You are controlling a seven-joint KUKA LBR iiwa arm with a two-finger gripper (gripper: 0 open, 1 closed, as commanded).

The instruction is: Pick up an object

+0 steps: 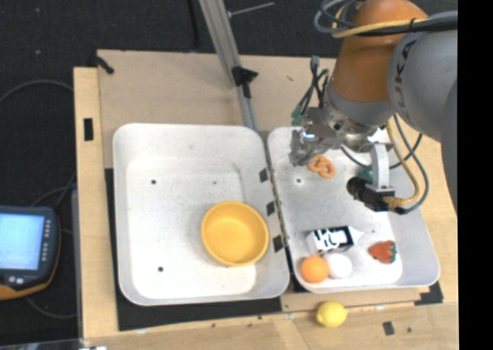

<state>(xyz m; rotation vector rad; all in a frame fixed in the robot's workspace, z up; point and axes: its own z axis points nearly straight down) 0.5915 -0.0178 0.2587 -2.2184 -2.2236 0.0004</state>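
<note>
The gripper (306,148) hangs low over the right bin (408,221) just left of the orange pretzel-shaped toy (322,166), its opening impossible to judge from above, so closing there may catch only the toy's edge and nudge it aside.

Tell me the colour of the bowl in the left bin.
Yellow bowl, seen in the camera view.

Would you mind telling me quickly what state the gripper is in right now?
Gripper: cannot be told; it hangs low over the far end of the right bin, beside the orange pretzel-shaped piece.
</note>
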